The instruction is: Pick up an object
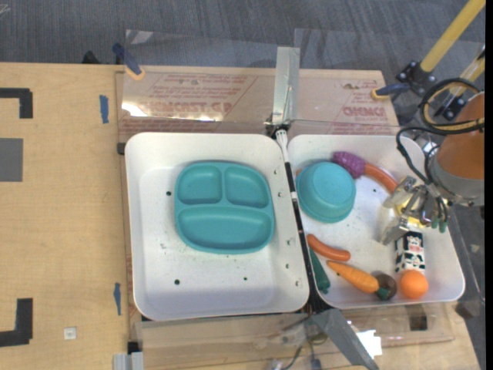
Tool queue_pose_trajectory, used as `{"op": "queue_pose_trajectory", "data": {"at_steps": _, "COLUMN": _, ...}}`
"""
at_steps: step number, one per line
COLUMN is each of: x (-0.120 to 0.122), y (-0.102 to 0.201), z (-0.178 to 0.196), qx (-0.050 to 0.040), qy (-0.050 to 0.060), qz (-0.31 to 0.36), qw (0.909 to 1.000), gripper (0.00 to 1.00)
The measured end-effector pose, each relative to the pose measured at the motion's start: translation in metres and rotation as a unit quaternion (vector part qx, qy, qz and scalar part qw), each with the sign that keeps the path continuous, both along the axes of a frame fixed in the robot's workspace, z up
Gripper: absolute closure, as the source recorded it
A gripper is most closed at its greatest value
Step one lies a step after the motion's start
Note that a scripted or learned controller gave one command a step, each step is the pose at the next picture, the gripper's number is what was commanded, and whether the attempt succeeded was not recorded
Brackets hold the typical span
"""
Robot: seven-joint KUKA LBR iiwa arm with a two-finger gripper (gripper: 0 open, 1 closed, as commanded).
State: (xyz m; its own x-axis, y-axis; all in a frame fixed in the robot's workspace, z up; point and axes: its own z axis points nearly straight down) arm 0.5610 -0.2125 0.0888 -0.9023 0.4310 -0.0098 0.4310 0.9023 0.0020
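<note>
While nothing looks lifted yet, the grab seems close — the gripper point(400, 218) hangs low over the right-hand shallow white bin point(454, 284), just above a small black-and-white cow-patterned carton point(410, 254) that stands on the bin floor near an orange ball point(414, 285). My guess is the carton's the target, though the long orange carrot point(353, 275) and the red-orange sausage point(329, 247) lie close by too. Can't tell if the gripper is wide or narrow; it's a metallic blur from here, so closing and lifting are probably left. The grey arm with its orange band point(464, 154) comes in from the right, wrist pointing down-left into the bin. The teal round bowl point(326, 190) sits farther left — untouched.
</note>
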Motion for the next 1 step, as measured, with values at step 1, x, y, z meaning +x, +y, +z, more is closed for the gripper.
{"op": "queue_pose_trajectory", "data": {"at_steps": 1, "x": 0.0040, "y": -0.0005, "z": 0.0142, "qx": -0.0022, "qy": -0.007, "qz": 0.000, "qw": 1.0000, "gripper": 1.00}}
